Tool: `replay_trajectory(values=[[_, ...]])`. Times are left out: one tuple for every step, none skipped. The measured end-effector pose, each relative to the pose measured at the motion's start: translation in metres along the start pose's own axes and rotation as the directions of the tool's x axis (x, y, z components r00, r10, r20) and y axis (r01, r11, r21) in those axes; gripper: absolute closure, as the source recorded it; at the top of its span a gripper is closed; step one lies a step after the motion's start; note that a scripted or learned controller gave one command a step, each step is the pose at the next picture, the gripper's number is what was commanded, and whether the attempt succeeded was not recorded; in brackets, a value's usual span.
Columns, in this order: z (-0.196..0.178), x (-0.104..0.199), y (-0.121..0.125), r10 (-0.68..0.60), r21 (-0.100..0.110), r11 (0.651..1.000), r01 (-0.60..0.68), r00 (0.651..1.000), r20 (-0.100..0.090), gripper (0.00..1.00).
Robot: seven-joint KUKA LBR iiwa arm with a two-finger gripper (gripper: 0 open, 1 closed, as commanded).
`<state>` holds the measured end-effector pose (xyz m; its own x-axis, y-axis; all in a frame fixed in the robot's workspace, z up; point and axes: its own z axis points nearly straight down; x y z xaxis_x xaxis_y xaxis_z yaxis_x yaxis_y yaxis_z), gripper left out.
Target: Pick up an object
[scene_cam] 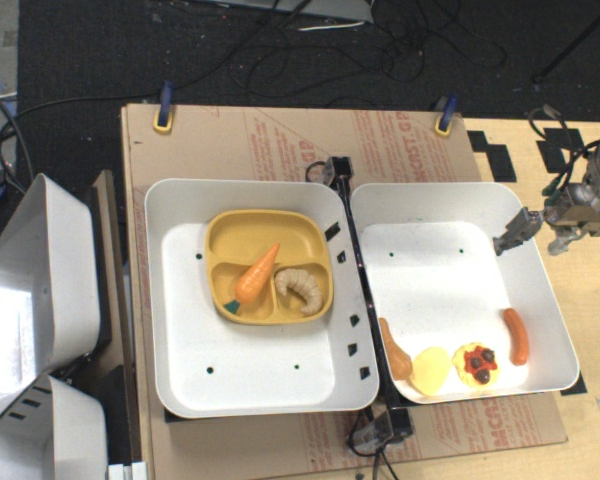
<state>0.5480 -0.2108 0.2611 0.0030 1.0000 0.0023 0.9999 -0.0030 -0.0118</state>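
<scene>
A brown bench top [280, 138] with red printed lettering carries two shallow white bins side by side. The left bin [175, 368] and the right bin [430, 203] touch along their inner edges. Two yellow clamps [163, 120] [444, 123] grip the bench's far edge, well apart.

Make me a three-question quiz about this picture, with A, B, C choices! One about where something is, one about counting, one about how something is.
1. Where is the carrot?
A. On the yellow plate
B. In the right bin
C. On the floor

2. How many toy foods lie in the right bin?
A. One
B. Four
C. Seven

3. How is the gripper?
A. Carrying the sausage
B. Carrying nothing, at the right bin's edge
C. Pressing on the plate

Answers:
1 A, it lies in a plate section.
2 B, four sit along the near wall.
3 B, nothing is between its fingers.
</scene>
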Motion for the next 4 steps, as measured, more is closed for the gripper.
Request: replay_trajectory(values=[[-0.007,0.001,0.002,-0.004,-0.012,1.000,0.004,1.000,0.003,0.00],[0.056,-0.004,0.002,-0.001,-0.006,1.000,0.001,1.000,0.001,0.00],[0.118,-0.005,0.009,-0.002,-0.006,1.000,0.002,1.000,0.001,0.00],[0.172,-0.004,0.008,-0.002,-0.007,1.000,0.002,1.000,0.001,0.00]])
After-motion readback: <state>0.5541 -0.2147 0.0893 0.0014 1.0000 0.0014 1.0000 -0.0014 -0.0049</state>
